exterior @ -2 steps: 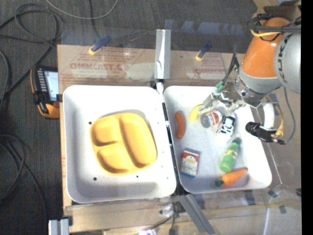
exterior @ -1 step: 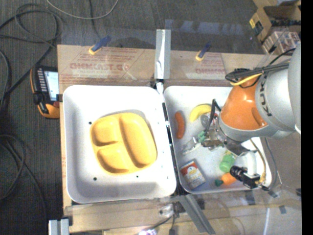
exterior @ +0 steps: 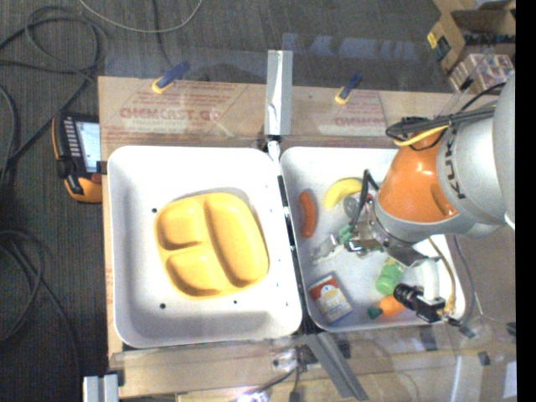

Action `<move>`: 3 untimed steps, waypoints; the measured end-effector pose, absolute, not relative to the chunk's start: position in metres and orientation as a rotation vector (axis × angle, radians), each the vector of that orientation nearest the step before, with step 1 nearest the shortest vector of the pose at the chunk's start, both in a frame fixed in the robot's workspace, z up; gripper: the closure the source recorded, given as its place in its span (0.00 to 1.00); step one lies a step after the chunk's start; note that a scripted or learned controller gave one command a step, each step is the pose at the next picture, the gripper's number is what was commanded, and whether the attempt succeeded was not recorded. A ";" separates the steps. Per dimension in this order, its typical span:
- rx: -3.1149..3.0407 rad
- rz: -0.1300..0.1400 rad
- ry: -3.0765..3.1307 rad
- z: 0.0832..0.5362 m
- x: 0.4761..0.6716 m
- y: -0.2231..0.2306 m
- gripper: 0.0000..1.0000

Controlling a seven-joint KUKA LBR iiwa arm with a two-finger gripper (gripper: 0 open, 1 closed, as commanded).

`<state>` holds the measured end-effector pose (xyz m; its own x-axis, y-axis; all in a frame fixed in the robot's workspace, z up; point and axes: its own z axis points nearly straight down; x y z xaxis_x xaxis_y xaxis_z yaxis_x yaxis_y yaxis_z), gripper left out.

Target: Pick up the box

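Two white bins sit side by side on my bench; the left bin [exterior: 126, 224] holds a yellow divided tray [exterior: 212, 243] lying flat near its middle, and the right bin [exterior: 295, 159] holds everything else; my arm comes in over that right bin from the right, its orange band [exterior: 412, 193] hanging above the bin's middle. Under and around my wrist the clutter is close: a yellow banana [exterior: 342, 193] lies toward the far wall, partly covered by my wrist; a red-orange sausage [exterior: 308, 212] lies just left of it, running front to back near the divider; a green piece [exterior: 389, 276] sits beneath the arm toward the near right, and a small carrot [exterior: 383, 309] with a green end lies by the near wall, just beside a black fitting on my arm. My gripper [exterior: 345, 239] points left and down into the bin's middle, its tip low among these things; I cannot tell whether it is spread or closed, and nothing visibly sits in it. The box [exterior: 330, 298] lies flat by the near wall, in the bin's near-left part, nearer the camera than my gripper and clear of it; its long axis runs slantwise, from far-left to near-right, printed face up.
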<state>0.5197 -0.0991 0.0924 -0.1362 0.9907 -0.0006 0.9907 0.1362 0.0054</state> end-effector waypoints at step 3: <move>2.129 -0.005 2.313 0.170 0.552 -0.175 0.00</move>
